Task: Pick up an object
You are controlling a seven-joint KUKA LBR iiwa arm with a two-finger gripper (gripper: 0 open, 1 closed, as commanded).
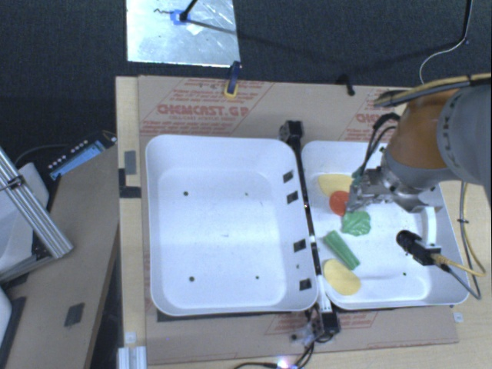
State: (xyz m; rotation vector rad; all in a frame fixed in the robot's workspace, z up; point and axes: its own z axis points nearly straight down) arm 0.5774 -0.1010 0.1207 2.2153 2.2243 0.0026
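Green and ruffled, the leaf-like toy piece (356, 223) lay in the right bin (392, 283), about mid-way along its length and nearer the divider than the outer wall. The gripper (358, 203) hung just above its upper edge, close beside an orange-red round piece (338, 202). From this slant, whether the gripper was open or closed could not be told, and nothing could be seen held in it.

The leaf-like piece looked light and probably moulded plastic, so stiff enough to pinch but likely slick. Its wavy rim seemed the best hold: a grip across the narrow width, not on the flat face, would probably keep it from sliding out.

Neighbours crowded it. A pale yellow piece (334, 182) sat just beyond the orange-red one, a green stick-shaped piece (340, 250) lay close below on a slant, and a yellow lump (342, 277) rested near the bin's front corner. All clustered on the divider side, so a descent risked nudging the orange-red piece.

Open floor lay towards the outer wall and the front of the right bin. The left bin (223, 229) offered wide bare room for a set-down, though its raised rim would need clearing.
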